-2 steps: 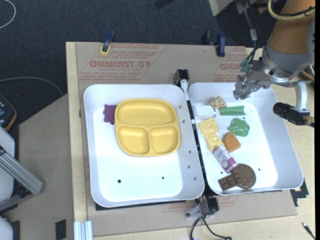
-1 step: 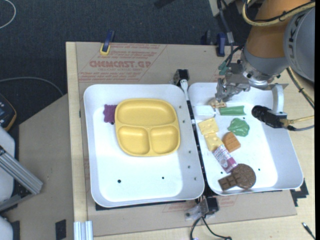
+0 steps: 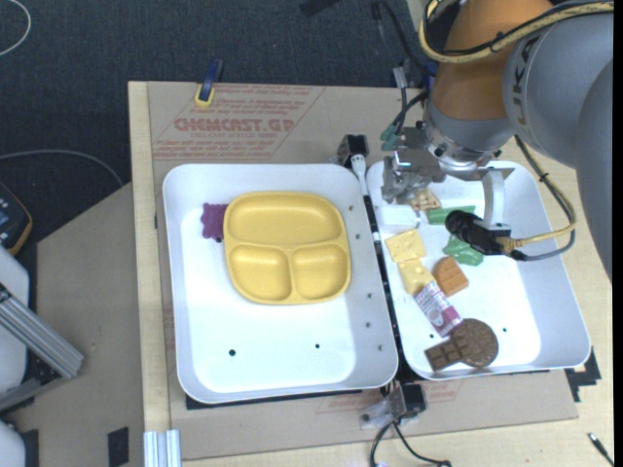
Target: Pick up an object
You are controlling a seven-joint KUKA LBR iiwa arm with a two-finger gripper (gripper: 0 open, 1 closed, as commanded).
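My gripper (image 3: 402, 177) hangs over the far left corner of the right bin (image 3: 545, 290), just above a tan cracker-like piece (image 3: 424, 201) and a white item (image 3: 397, 218). Below it lie two pale yellow cheese-like wedges (image 3: 406, 246) (image 3: 416, 275), a green piece (image 3: 465, 253), an orange cracker (image 3: 451, 277), a pink wrapped item (image 3: 436, 307), a round brown cookie (image 3: 475, 341) and a brown chocolate bar (image 3: 439, 356). The arm's wrist hides part of the bin's far side.
The left bin (image 3: 195, 300) holds a yellow divided plate (image 3: 287, 244) with a purple object (image 3: 212, 220) at its left edge. A black cable (image 3: 531, 246) loops over the right bin. The bins sit on a cardboard sheet (image 3: 243, 120).
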